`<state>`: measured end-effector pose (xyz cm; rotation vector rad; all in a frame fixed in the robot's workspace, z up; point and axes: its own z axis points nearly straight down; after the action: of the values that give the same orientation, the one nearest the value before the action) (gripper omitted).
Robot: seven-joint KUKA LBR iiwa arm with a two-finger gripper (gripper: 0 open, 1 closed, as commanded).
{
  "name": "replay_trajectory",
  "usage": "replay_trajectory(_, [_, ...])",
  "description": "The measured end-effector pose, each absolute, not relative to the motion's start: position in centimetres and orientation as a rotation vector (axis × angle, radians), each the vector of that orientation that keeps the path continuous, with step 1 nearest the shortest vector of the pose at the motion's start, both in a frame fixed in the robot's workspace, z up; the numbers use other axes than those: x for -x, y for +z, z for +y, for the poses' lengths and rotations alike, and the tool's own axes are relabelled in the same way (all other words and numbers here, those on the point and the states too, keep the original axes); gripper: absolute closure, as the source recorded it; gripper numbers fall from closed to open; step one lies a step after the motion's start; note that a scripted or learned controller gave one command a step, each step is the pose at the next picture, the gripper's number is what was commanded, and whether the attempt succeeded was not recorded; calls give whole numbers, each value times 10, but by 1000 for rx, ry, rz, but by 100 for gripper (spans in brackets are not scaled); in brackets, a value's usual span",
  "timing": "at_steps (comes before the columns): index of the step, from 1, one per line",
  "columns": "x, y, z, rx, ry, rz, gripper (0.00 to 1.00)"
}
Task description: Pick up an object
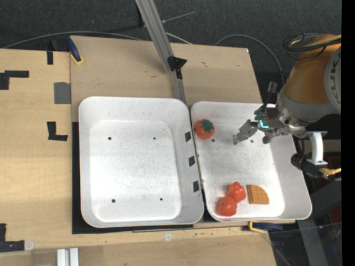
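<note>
The pincer of the grey arm with the orange band is seen hanging over the upper part of the right-hand shallow white bin, reached in from the worktop's right edge; its two dark fingers are spread apart and nothing lies between them, so it is released and no object is held. It is judged that this open, lowered pose is kept so that a descent onto one of the bin's objects can be made. Nearest to it, towards the bin's upper left corner and close to the wall shared with the other bin, a small round orange-red toy fruit with a green top is found, apart from the fingers. Along the bin's lower edge three things are clustered: a small red lumpy toy pepper, a red rounded toy fruit touching it just below, and a tan waffle-like biscuit piece just beside the pepper. A grasp there is judged harder, since the pieces are crowded and the bin wall is close. The left-hand white bin is speckled. A slanted grey metal pole is mounted over the wooden worktop at its far edge, well apart from the pincer, and black cables are trailed behind the far right corner.
</note>
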<state>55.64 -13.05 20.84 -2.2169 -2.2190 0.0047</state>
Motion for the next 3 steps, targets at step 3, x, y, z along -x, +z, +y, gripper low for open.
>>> replay_trajectory(3, [-552,108,-114,2216,8,-2218,0])
